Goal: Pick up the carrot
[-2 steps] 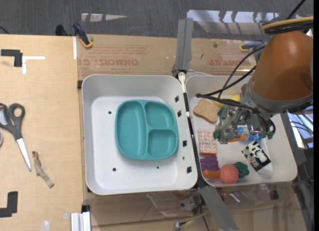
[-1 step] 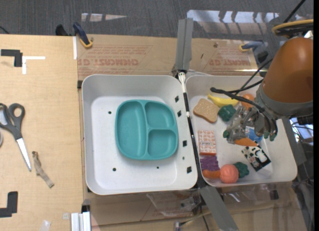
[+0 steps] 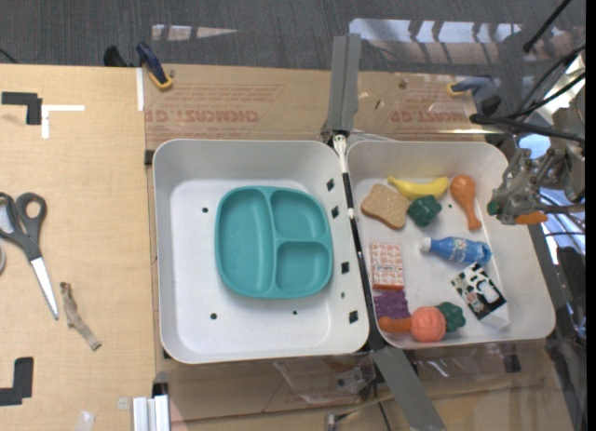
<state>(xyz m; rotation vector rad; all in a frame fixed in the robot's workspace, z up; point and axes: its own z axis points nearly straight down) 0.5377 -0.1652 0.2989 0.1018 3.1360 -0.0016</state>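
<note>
The carrot point(image 3: 467, 201) is an orange tapered piece lying in the right bin point(image 3: 535, 262) near its far right corner, thick end toward the back. A yellow banana point(image 3: 418, 184) and a dark green piece point(image 3: 425, 210) lie just left of it. My gripper point(image 3: 515, 198) hangs at the bin's right rim, a short way right of the carrot and apart from it. I see nothing held in it.
The right bin also holds a bread slice point(image 3: 384, 205), a blue bottle point(image 3: 457, 250), a milk carton point(image 3: 479, 293), a red-and-white box point(image 3: 386, 264), purple grapes point(image 3: 391, 304) and a peach-coloured ball point(image 3: 428, 324) beside an orange-red piece point(image 3: 393, 325). A teal divided plate point(image 3: 275, 243) lies in the left bin point(image 3: 182, 262). Scissors point(image 3: 33, 243) lie on the bench.
</note>
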